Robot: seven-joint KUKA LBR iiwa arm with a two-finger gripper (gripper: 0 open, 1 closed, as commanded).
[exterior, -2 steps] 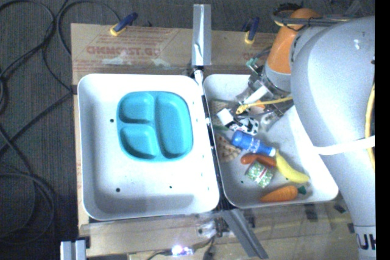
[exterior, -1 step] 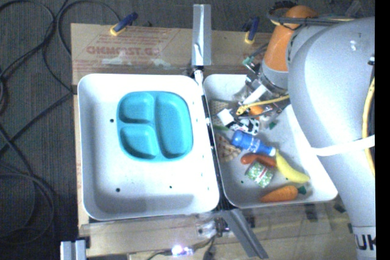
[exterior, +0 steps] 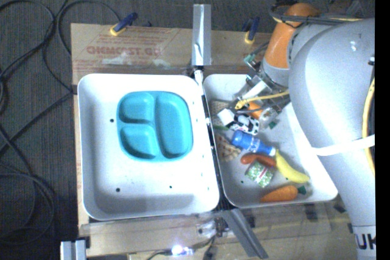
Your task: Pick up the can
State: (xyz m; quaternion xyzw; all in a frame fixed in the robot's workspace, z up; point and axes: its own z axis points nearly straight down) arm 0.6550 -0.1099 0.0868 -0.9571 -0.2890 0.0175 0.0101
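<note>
The can (exterior: pixel 259 175), small with a green and white label, lies on its side in the right bin (exterior: pixel 317 192) toward the front, between a red pepper (exterior: pixel 256 160) and a carrot (exterior: pixel 280 193). My gripper (exterior: pixel 254 104) hangs low over the back of that bin, above a heap of small items, well behind the can and apart from it. Nothing is visibly held. The grey arm with its orange band (exterior: pixel 283 45) covers the bin's right side.
A blue bottle (exterior: pixel 250 142), a black-and-white spotted item (exterior: pixel 247 123) and a banana (exterior: pixel 290 170) crowd the right bin around the can. The left bin (exterior: pixel 97 192) holds a blue divided plate (exterior: pixel 155 125). A metal post (exterior: pixel 201 39) stands behind the bins.
</note>
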